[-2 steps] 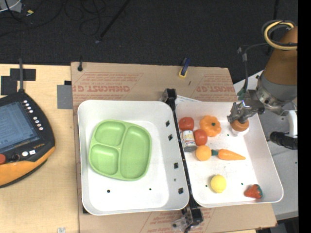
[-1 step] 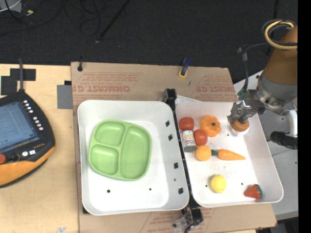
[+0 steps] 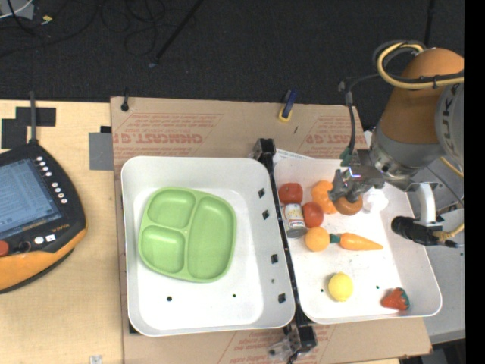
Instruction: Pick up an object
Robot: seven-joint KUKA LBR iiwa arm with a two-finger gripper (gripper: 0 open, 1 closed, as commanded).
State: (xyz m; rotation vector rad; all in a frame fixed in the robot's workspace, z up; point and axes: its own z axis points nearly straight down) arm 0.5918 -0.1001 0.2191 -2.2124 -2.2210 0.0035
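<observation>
Two shallow white bins sit side by side on a cardboard-covered bench, viewed from above at a slant. The left bin holds a light green divided plate with three compartments, lying flat toward its left half. The right bin holds the small toy foods. A red tomato-like piece lies near the far left corner; just nearer than it stands a small can, and a second red piece touches the can on its right. An orange ball lies just near of these, with a carrot to its right, tip pointing right. A yellow lemon lies toward the near edge, and a red strawberry rests in the near right corner.

The grey arm with its orange band reaches in from the right, and the gripper is low over the far middle of the right bin. It stands directly above a brownish-orange piece, with another orange piece just to the left. Whether the gripper is clasping either piece cannot be told at this angle. A small white item lies just right of the gripper.

Left of the bins, a handheld controller with a screen and orange casing rests on the bench. A blue-and-yellow clip sits at the far edge of the cardboard.
</observation>
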